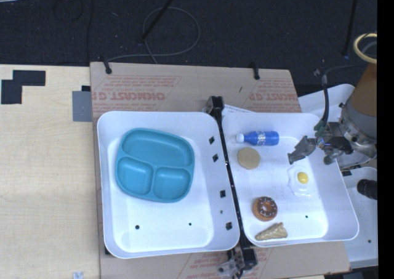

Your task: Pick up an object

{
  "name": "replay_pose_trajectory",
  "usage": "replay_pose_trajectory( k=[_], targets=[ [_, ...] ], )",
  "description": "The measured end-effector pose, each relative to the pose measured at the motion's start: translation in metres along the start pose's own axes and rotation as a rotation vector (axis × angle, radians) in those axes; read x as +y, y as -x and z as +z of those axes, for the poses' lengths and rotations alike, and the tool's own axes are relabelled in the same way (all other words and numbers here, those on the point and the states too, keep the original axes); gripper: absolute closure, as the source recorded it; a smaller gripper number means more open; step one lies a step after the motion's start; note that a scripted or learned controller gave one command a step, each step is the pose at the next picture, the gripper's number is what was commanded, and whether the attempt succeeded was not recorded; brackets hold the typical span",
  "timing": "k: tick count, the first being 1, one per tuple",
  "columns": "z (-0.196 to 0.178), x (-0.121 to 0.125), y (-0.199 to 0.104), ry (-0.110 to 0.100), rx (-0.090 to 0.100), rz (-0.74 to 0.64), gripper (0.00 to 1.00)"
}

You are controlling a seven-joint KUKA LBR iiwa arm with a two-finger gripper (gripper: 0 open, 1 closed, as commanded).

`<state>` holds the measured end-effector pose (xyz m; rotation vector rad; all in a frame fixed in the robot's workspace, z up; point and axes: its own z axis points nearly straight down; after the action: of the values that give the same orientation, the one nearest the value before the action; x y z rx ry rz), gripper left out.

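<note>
1. Bottle (258, 138): lies on its side in the far part of the right bin (335, 222), long axis running left-right, white cap end pointing left, blue body w/ a pale label band.
2. Cookie (249, 158): round, tan, flat, just near of the bottle; no clear long axis.
3. Fried egg (300, 179): white w/ yellow yolk, right of the cookie, stretched a bit near-far.
4. Donut (265, 208): brown, round, in the near part of the right bin, w/ a tan wedge (272, 231) just near of it, thin tip pointing left.
5. Left bin (111, 210): holds a blue tray (155, 164) w/ three compartments, in its far half.
6. Hard to make out: the arm (369, 96) is cut off at the right edge, so just the wrist area shows (dark, cluttered w/ cables). The wedge is too small to tell what it is.
7. Gripper (311, 148): over the right bin's right side, just far of the egg and right of the bottle. Nothing visible between the fingers; how far open – can't tell at this angle.
</note>
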<state>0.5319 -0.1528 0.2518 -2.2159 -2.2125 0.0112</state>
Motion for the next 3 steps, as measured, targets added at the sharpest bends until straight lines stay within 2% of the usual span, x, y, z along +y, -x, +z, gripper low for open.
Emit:
replay_pose_trajectory(
  k=[1,2,3],
  targets=[
    [-0.005,0.002,0.000,0.011,-0.002,-0.001,0.00],
    [0.059,0.002,0.002,0.003,0.000,-0.002,0.00],
    [0.105,0.007,0.004,0.005,0.000,-0.001,0.00]
  ],
)
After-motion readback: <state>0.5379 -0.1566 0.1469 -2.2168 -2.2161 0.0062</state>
